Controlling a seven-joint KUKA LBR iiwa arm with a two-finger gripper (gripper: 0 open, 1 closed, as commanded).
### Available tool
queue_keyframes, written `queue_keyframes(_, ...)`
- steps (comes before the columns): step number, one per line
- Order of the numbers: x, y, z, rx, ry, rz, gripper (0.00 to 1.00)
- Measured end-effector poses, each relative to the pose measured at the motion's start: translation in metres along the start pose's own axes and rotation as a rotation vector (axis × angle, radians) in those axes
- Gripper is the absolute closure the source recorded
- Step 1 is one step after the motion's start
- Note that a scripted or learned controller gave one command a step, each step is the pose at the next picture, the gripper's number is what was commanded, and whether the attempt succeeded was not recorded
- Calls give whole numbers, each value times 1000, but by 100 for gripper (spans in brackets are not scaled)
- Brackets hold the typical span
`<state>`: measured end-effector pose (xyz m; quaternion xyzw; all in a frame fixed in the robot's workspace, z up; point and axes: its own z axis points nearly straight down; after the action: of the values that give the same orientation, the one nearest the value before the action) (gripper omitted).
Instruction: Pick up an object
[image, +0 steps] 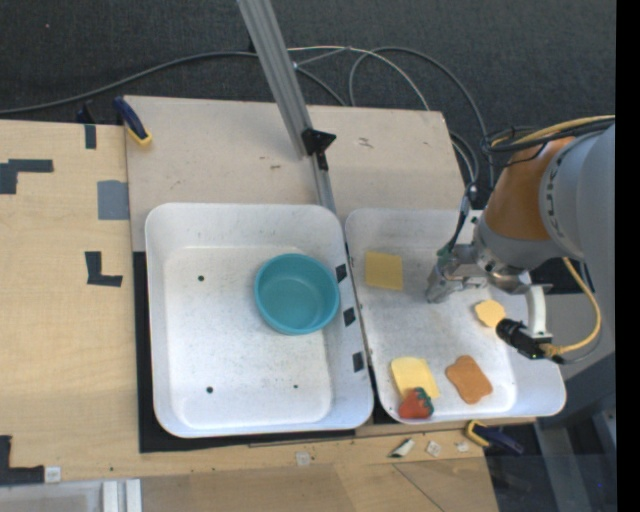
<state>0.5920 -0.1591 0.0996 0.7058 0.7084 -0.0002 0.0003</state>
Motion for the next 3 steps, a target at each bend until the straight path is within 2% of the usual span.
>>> queue_keyframes(3,-6,-4,-137,-4,0,2,100)
